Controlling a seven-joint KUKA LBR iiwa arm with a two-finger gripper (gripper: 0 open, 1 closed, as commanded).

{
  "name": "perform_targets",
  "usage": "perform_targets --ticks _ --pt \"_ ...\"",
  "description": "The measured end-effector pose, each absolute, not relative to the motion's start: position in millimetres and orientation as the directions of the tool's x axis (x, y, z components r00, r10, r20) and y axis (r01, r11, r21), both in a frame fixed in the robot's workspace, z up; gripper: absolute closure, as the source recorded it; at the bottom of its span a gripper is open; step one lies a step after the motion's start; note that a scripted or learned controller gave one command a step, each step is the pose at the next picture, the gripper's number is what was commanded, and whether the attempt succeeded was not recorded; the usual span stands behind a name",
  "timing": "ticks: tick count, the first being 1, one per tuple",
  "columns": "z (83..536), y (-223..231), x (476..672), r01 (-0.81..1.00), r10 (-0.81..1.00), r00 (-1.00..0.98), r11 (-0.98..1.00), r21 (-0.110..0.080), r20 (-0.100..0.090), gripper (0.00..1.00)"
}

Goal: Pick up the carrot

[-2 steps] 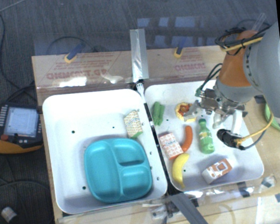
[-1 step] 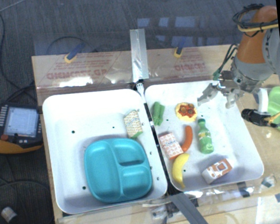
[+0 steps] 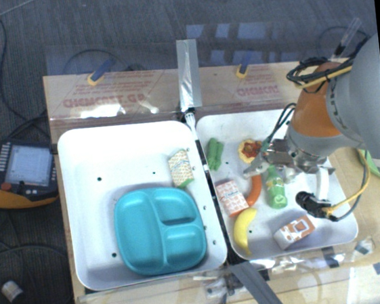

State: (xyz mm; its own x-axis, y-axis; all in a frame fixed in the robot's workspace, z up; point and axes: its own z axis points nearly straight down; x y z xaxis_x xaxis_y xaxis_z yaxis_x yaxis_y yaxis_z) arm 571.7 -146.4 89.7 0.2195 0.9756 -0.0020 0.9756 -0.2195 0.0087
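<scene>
Carrot (image 3: 253, 188) is lying in the right bin (image 3: 346, 232) between the banana (image 3: 243, 227) and a green bottle (image 3: 276, 193). Tool (image 3: 267, 163) hangs just above it, can't tell if it's gripping. Pickup not done yet, I'd say.

The scene is evenly and fairly brightly lit from above, with no harsh shadows. The two white bins (image 3: 86, 194) are close to washed out, their inner walls nearly without detail, and a soft grey shadow lies along the lower edge of the blue tray (image 3: 159, 230) in the left bin. Glare shows on the clear tape over the cardboard (image 3: 122, 94) in the upper middle of the frame and on the metal strip (image 3: 188, 73) between the bins. The picture is somewhat soft and grainy throughout; small labels cannot be read. The grey arm (image 3: 367, 93) at the right edge looks blurred and out of focus. The dark carpet (image 3: 27, 37) in the upper left stays dim.
</scene>
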Motion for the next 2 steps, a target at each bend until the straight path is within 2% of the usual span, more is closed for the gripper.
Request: perform_targets --ticks 1,2 --pt "132.4 -159.5 587.4 1.000 1.000 0.012 -0.012 -0.003 -0.003 0.00" --pt "89.2 -191.0 600.3 0.989 0.989 -0.150 0.150 0.008 -0.004 0.00"
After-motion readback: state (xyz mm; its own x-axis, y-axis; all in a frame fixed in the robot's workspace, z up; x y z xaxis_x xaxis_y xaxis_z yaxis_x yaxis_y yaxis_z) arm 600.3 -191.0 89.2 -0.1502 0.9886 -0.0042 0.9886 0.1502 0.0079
